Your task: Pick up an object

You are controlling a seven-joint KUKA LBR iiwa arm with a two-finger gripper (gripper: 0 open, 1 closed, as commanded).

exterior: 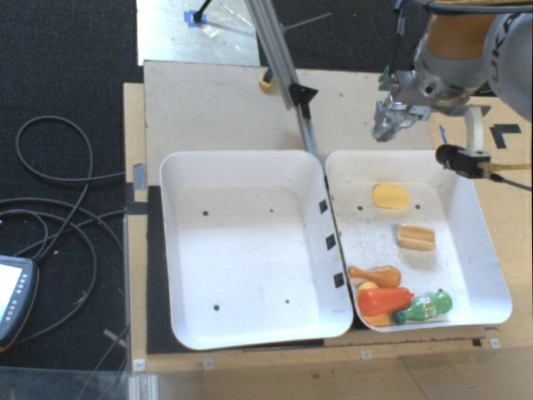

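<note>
Lying nearest the camera, in the front corner of the right bin [491, 273], a green bottle [425, 307] rests on its side, touching a red pepper [384, 298] just to its left. An orange piece [375, 316] peeks out from under the pepper. Just behind them a chicken leg [376, 274] lies with its thin end pointing left. Farther back and a little to the right sits a small bun [415, 237], apart from the rest. Beyond that, near the back of the same bin, a flat yellow disc [391, 196] lies alone. The left bin [179, 223] sits beside the right one, their rims touching along the middle. Both bins rest on the worktop [208, 107]. A slanted metal pole [275, 40] rises from the seam between the bins and crosses the worktop behind them. Farthest back, the claw [391, 127] hangs above the bare worktop just past the right bin's back rim, well apart from every object. Nothing sits between its fingers, but whether they are apart or together I cannot tell. Cables [58, 198] and a pendant [12, 298] lie on the floor at the left.
</note>
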